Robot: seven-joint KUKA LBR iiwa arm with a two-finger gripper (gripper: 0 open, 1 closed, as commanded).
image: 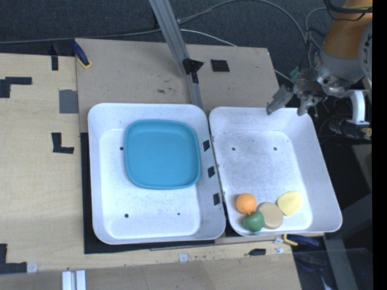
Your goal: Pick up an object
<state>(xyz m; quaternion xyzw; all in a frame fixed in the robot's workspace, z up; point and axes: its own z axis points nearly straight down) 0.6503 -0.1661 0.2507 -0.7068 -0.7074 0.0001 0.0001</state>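
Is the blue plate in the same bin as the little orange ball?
No, the blue plate lies in the left bin, while the orange ball sits in the right bin.

Two white bins (103, 162), one blue plate (162, 153), four small foods (269, 210).

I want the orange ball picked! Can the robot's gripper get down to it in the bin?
Probably yes. The orange ball lies uncovered in the right bin, but a green ball and tan piece press against it. The gripper hovers at the bin's far rim.
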